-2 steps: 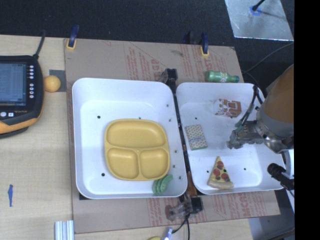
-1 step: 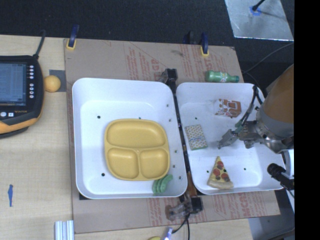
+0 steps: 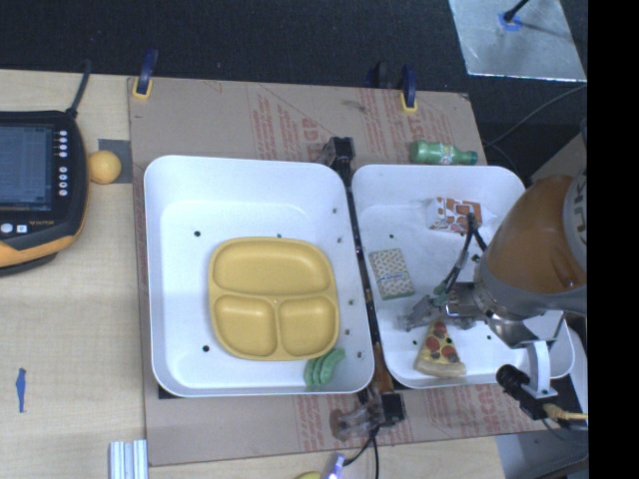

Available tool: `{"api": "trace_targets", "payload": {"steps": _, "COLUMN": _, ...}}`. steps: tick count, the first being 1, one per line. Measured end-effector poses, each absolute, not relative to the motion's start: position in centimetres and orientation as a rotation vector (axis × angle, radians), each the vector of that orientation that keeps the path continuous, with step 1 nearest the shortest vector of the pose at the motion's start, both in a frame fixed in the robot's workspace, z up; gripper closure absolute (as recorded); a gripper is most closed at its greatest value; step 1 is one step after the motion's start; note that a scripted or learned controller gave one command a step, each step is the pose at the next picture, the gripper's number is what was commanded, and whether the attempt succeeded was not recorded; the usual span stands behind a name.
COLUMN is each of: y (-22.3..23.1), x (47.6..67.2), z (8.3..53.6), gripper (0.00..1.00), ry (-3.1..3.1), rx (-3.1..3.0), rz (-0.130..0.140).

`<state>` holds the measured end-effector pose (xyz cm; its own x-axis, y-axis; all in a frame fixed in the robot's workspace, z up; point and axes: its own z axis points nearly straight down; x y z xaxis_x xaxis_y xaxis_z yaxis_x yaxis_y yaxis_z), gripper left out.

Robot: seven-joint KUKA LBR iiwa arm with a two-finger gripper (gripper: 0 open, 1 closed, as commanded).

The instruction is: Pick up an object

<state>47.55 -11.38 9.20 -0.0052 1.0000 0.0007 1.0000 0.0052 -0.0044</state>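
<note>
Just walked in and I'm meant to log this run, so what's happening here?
A robot arm reaches over the right bin, its tool low beside a toy pizza slice. A patterned card lies nearby. The left bin holds a yellow divided plate and a green toy.

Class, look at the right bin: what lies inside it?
In the right bin lie a pizza slice, a patterned card and a small packet. The arm covers the bin's right side, so anything there is hidden.
</note>
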Motion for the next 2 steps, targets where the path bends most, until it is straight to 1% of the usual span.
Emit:
{"api": "trace_targets", "payload": {"steps": 1, "y": -11.5, "x": 47.6, "z": 10.2, "gripper": 1.00, "ry": -2.230, "rx": -2.208, "rz": 0.005}}
{"api": "trace_targets", "payload": {"steps": 2, "y": -15.9, "x": 56.5, "z": 16.8, "gripper": 1.00, "ry": -2.226, "rx": -2.218, "rz": 0.001}}
